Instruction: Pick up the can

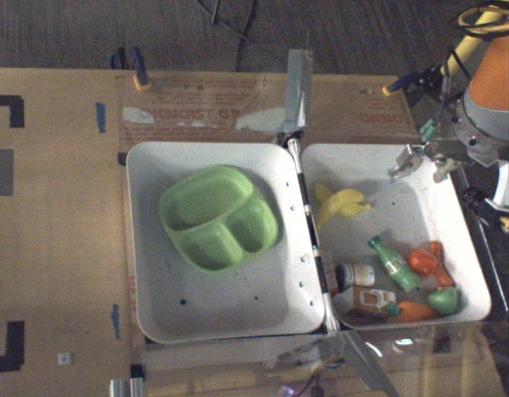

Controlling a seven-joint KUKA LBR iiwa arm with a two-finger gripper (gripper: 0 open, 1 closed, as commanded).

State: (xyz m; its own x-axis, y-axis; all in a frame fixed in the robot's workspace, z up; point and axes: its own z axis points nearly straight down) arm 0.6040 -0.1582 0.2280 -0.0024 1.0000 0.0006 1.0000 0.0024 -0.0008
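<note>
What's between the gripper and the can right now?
Bare bin floor, mostly. The gripper hangs over the right bin's upper right corner; the can lies on its side at the lower left, crowded by the green bottle on its upper right, a small bottle above and a carrot beside it.

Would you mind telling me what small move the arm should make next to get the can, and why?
Probably swing the gripper toward the near corner of the right bin. It hangs over the bin's far right edge with its fingers apart and nothing between them, while the can lies on its side in the near-left corner, crowded by a small jar and a green bottle.
</note>
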